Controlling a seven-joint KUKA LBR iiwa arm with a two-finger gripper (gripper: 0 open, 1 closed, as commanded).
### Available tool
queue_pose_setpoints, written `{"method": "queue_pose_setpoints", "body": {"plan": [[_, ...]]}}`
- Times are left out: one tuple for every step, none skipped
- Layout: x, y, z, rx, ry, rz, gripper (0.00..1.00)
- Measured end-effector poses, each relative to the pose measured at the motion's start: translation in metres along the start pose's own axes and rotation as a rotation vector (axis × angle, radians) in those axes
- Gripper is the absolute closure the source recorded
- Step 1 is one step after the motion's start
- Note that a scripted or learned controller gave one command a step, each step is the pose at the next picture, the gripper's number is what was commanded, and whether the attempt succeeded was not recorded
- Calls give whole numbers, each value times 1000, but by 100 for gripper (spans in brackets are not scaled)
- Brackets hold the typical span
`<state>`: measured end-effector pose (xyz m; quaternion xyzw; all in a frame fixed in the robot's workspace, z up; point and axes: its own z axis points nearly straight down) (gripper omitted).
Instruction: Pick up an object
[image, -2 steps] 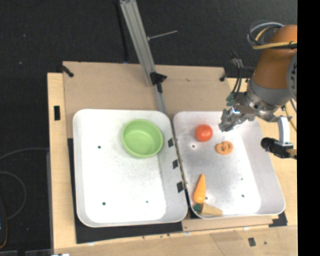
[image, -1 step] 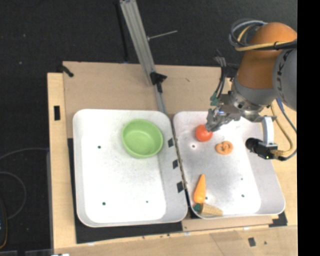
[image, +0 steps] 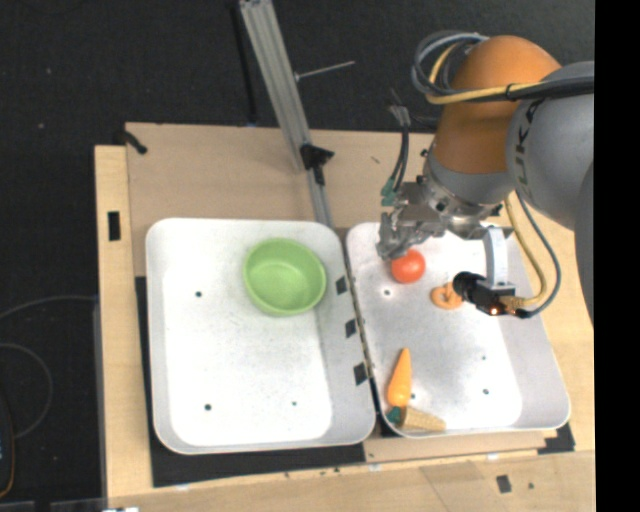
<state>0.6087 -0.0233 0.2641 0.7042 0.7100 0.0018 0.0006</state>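
Beneath the metal claw (image: 396, 243), a smooth round tomato (image: 408, 267).

I see matt white speckled bins (image: 200, 400), a smooth green plastic-looking bowl (image: 285, 277), a glossy red ball (image: 407, 267), and a pale wood-look bench (image: 200, 170).

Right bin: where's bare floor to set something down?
Right bin: bare floor right of the carrot, below the orange ring. The top is crowded: pincer, tomato, ring. Left bin: bare everywhere below the green bowl.
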Motion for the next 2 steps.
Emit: {"method": "queue_pose_setpoints", "body": {"plan": [[57, -1, 12, 4, -1, 6, 100], [113, -4, 25, 7, -1, 2, 100]]}}
